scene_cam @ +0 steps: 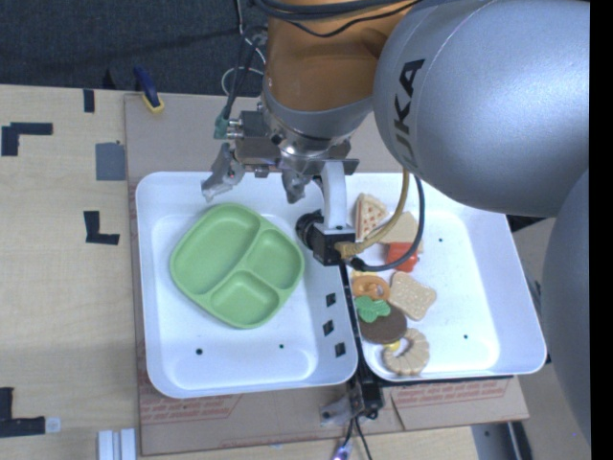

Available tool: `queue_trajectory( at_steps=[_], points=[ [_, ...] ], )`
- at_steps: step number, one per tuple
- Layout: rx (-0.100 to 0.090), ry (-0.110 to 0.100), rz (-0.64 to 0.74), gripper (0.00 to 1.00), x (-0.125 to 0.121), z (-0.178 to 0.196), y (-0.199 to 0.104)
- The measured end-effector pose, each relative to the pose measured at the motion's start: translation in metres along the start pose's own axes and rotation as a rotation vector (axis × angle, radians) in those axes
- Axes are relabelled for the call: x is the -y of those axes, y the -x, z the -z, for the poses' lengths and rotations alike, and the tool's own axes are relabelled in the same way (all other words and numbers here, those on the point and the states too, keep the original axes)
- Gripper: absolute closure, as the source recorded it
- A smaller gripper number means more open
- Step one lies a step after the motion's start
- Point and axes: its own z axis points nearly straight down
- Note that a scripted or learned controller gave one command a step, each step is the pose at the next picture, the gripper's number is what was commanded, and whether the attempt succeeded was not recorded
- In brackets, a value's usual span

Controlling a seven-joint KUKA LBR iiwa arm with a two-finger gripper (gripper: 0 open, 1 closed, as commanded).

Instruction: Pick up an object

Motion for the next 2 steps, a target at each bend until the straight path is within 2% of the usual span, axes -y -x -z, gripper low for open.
queue_trajectory(
  at_steps=[1,2],
  points=[
    [0.004,-0.010,-0.002,0.00,0.065,0.022,0.031],
    [0.012,-0.017,-0.013,0.00,-0.018,-0.073,0.123]
  ],
)
